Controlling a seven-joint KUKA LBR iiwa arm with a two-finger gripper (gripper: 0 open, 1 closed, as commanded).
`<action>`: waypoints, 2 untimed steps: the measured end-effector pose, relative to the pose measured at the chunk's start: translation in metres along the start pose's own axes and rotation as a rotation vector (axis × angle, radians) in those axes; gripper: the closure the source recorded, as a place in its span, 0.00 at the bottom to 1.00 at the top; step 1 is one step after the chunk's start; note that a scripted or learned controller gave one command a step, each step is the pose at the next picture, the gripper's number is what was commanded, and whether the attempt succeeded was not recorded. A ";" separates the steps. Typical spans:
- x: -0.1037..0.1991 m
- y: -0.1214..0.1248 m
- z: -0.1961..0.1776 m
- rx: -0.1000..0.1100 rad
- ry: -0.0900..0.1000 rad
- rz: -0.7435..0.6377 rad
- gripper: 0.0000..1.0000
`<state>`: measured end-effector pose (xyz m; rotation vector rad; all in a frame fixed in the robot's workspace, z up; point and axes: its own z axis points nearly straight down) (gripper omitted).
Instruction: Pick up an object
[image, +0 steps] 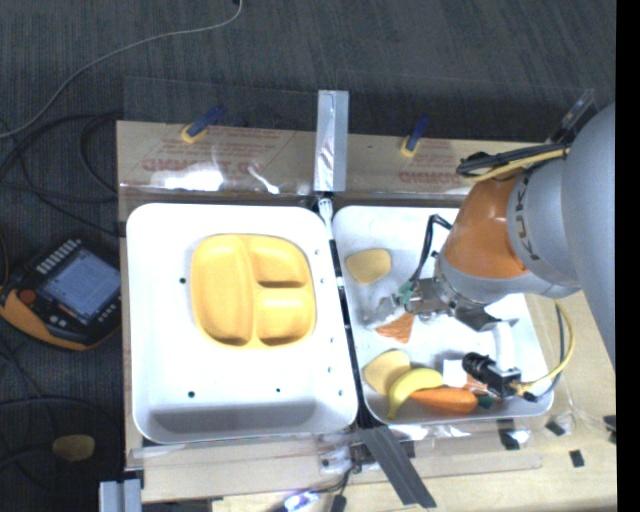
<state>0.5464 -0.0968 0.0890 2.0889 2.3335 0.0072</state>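
Gripper (412, 300) low in right bin (350, 225) | finger state unclear | orange wedge (397, 328) just beside

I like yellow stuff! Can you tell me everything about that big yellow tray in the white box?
The yellow tray looks like smooth, shiny plastic with rounded corners. It has three sections: one long one on the left and two smaller ones stacked on the right. Nothing sits in them. It lies flat, right way up, on the floor of the left white bin, towards its upper half, with no toys touching it.
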 end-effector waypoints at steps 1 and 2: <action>0.000 0.001 -0.010 -0.002 0.002 0.000 1.00; 0.011 -0.006 -0.094 0.014 0.002 0.144 1.00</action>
